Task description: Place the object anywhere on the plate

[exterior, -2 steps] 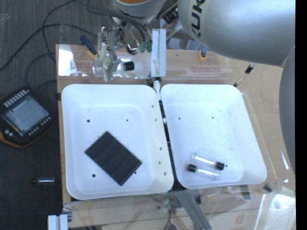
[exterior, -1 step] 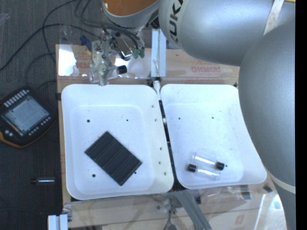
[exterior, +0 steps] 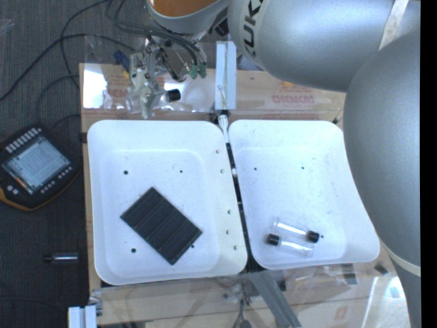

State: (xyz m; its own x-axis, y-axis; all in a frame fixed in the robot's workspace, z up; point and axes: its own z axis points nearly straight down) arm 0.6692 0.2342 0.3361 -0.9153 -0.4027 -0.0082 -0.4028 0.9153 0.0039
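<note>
The two clear plastic vials with black caps (exterior: pixel 293 238) lie at 5 o'clock in the right white bin (exterior: pixel 328 149). The dark ribbed rectangular plate (exterior: pixel 162 225) lies in the left white bin (exterior: pixel 109 156).

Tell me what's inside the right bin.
Two clear tubes with black caps lie near the front of the right bin. The grey arm covers the bin's right edge, so anything there is hidden.

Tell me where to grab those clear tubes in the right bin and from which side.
Grip the clear tubes at mid-length, coming straight down from above. They lie flat on the floor of the right bin, side by side, with black caps at opposite ends, so closing across both is probably safest.
</note>
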